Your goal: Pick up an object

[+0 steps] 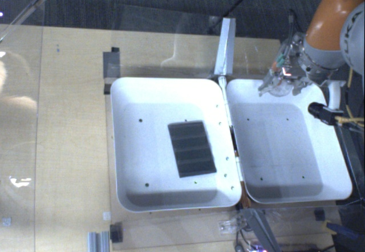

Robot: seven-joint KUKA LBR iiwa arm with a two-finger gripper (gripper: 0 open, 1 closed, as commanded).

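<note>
left bin: dark slab mid-floor, open floor all round | right bin: floor bare, tool over far rim | upright post far, between bins

left bin: white | ridged pad: dark grey, banded | right bin: white | bench: pale wood | arm: orange band, grey

The pale wooden desk carries two shallow white bins touching side by side. The right bin lies directly beneath the claw, at its far rim; the left bin sits beside it, away from the claw.
</note>
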